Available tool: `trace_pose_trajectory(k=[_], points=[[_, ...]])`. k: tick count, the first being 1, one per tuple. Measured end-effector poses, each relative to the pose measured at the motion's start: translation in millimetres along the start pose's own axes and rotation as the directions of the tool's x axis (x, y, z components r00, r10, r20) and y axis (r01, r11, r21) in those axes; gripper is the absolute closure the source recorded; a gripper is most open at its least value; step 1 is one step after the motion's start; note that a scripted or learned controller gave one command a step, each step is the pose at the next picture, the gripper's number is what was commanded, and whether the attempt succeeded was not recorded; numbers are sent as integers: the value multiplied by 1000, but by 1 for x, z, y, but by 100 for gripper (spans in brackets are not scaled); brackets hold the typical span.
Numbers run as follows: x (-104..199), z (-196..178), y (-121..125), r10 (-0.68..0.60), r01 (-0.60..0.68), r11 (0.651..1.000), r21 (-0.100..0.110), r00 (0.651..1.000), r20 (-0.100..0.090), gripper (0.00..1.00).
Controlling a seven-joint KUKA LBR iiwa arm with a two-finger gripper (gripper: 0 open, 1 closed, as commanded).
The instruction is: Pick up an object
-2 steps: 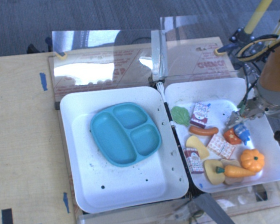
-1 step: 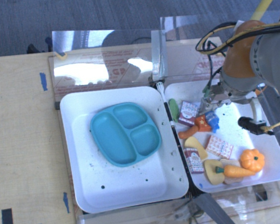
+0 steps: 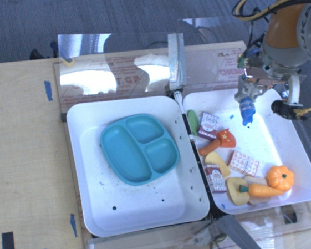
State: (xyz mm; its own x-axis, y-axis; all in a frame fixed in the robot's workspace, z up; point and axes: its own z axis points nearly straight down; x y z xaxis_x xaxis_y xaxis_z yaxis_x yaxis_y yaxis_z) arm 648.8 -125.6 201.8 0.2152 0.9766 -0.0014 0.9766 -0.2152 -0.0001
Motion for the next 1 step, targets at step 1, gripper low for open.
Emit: trace_pose_trajectory(k=[1], points=[[99, 23, -41, -7, 7, 1000, 12, 1000, -2, 100]])
